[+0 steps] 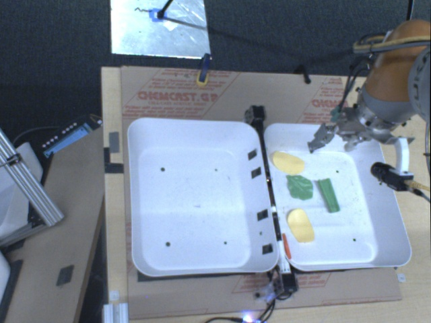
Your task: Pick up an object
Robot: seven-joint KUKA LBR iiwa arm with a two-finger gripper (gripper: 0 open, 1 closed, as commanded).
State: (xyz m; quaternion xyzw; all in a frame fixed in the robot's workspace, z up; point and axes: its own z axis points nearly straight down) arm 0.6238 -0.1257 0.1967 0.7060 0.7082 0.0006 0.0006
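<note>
A cardboard-brown bench board (175, 89), printed with faint red lettering, carries two shallow white bins set side by side and joined along a dark central divider with clips. The left bin (145, 180), the broader of the pair, shows only small dark dots on its floor. The right bin (384, 237) holds four small items grouped in its left half.

The grey KUKA arm (397, 93), its orange band high at the view's right, reaches in over the right bin's far right corner. Its gripper (322, 140) hangs above the bin's far edge, just beyond the nearest item; the view does not show whether its fingers are spread or pressed together, and nothing is seen between them.

Among the items, a flat yellow oval piece (287, 161) lies farthest back, closest to the gripper. Just in front of it sits a green leaf-shaped piece (301, 187), with a dark green bar (328, 195) lying beside it at a slight slant, close but apart. A second yellow oval piece (301, 225) rests nearest the camera, apart from the rest.

A silver foil sheet (161, 19) lies on the dark floor beyond the bench. A small orange-red sliver (287, 246) lies near the divider's front end.
</note>
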